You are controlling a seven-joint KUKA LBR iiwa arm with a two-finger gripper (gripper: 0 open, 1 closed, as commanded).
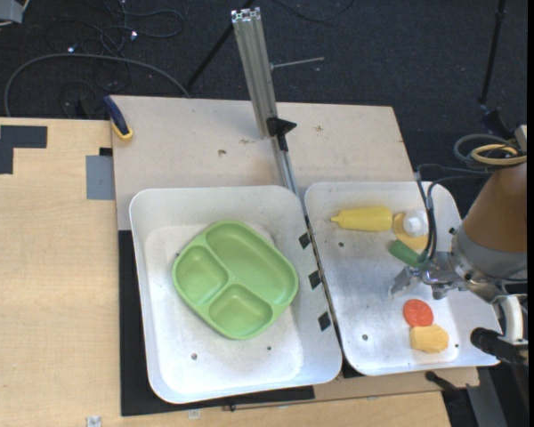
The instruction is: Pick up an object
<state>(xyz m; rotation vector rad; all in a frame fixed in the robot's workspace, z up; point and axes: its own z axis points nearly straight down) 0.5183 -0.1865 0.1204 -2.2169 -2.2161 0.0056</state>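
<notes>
Since the tool (408,278) hangs low in the right bin (365,327), its spread fingers holding nothing, it should centre over the red piece (417,311) just beside them, then descend straight and close squarely.

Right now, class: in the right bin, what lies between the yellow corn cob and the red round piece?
In the camera view, the gripper and a green piece lie between the yellow corn cob and the red round piece, over the right bin.
</notes>
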